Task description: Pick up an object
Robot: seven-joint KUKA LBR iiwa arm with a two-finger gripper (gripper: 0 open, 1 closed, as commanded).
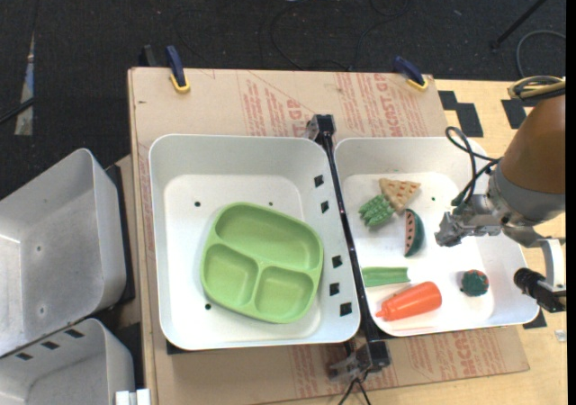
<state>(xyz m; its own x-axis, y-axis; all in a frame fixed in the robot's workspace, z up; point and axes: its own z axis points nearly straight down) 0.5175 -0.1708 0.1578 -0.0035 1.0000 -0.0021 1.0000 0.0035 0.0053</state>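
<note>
Pincer (453,232) is hovering beside watermelon slice (413,232), can't tell if spread or pinched; prob risking nudging it w/o gripping.

I see my arm (538,160) coming in from the right edge of the camera view, its orange band uppermost and the grey wrist section just below it. The wrist points leftward and down, out over the right-hand side of the bench. My tool (447,234) sits at the arm's left end, a dark grey block with its tip low and turned toward the left. A black cable loops up from the wrist and back along the arm. From this slant I cannot make out the tip clearly.
</note>
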